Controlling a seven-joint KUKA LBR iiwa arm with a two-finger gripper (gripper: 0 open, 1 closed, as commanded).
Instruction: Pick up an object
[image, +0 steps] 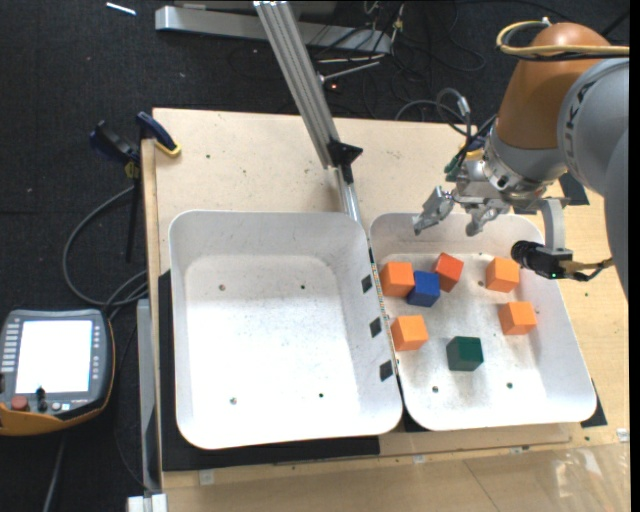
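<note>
The arm (560, 110) comes in from about 2 o'clock and its claw (455, 215) hangs over the far rim of the right bin (560, 400). The two fingers (432, 213) are spread apart and nothing is between them, so the claw is released.

In the right bin lie seven small cubes. Near the middle of this bin sits a blue cube (424, 288), touching an orange cube (398, 278) at its 10 o'clock side. A third cube, more red-orange (449, 269), stands just beside the blue one at 2 o'clock and looks a little tilted. At about 7 o'clock from the blue cube there is another orange cube (409, 331), close to the wall between the bins. A dark green cube (464, 353) rests at 5 o'clock, apart from the others. Two more orange cubes (502, 274) (517, 317) are on the 3 o'clock side (one behind the other), near a black part (540, 259) that hangs from the wrist.

The left bin (200, 400) lies beside it on the desk (240, 165). A hand-held control panel (55, 370) rests at 9 o'clock, off the desk.
</note>
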